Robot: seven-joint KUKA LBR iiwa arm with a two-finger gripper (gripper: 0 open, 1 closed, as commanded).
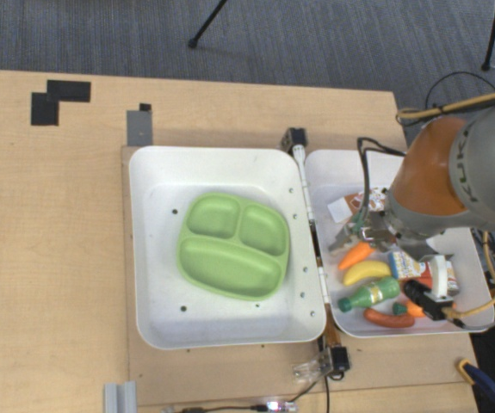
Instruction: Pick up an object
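Toy food, an orange carrot (pixel 356 254) and yellow banana (pixel 366 271) among it, crowds your right white bin (pixel 333 169). Your hand (pixel 355 232) hangs just over them; whether it's parted, I cannot tell. Tight packing could cause a slip.

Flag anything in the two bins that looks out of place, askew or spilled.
Nothing looks spilled or damaged. The green divided plate lies askew in the left bin, turned at a slant to its walls. In the right bin, the toy food, such as the banana, carrot and green bottle, lies in a jumble under the gripper.
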